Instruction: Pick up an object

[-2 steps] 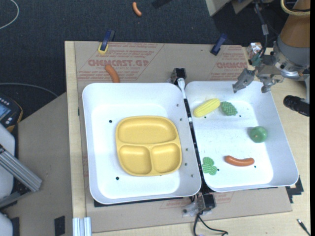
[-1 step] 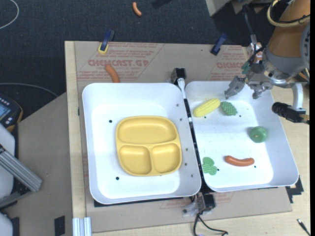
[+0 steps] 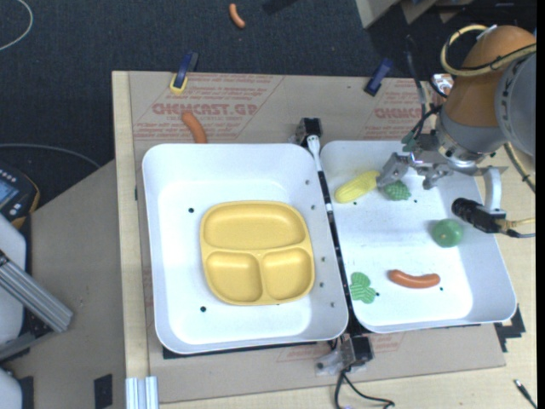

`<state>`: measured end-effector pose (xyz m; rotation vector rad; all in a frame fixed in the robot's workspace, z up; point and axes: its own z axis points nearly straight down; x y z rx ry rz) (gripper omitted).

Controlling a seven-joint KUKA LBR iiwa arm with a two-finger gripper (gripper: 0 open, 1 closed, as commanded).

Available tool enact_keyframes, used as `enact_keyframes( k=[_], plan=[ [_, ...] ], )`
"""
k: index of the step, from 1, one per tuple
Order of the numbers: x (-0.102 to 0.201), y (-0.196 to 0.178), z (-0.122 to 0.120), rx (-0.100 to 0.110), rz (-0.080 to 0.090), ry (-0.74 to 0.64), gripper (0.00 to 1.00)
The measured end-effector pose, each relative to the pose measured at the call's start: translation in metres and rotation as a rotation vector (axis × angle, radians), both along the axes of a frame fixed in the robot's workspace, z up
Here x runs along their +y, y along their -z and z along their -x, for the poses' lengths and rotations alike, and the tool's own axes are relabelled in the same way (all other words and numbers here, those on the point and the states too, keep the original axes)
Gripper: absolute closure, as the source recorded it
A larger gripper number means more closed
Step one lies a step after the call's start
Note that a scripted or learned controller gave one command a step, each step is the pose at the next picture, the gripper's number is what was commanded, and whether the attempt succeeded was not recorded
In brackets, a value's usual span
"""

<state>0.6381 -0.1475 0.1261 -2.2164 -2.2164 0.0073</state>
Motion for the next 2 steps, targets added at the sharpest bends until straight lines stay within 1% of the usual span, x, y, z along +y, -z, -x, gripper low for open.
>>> enact_keyframes(
  k=[1, 2],
  plan=[
    [0.001, 0.044, 0.001, -0.003, 0.001, 0.0, 0.0],
    [0.001, 0.03, -0.001, -0.009, 0.002, 0.0, 1.0]
  ],
)
